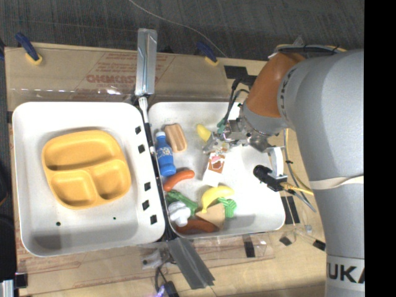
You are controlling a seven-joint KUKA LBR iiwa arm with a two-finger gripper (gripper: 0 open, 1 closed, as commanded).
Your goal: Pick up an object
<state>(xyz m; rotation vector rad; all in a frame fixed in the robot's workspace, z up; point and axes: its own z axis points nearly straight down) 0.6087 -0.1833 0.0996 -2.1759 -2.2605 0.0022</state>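
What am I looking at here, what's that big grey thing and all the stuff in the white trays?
The big grey thing is a robot arm with an orange band, reaching in from the right. One fixed camera looks down on the bench. Its gripper hangs low over the right bin, which holds toy food: a blue bottle, a hot dog bun, a sausage, a banana and a small carton. The left bin holds a yellow divided tray. I cannot tell whether anything is gripped.

yellow tray (85,167) — in L bin (28,119)
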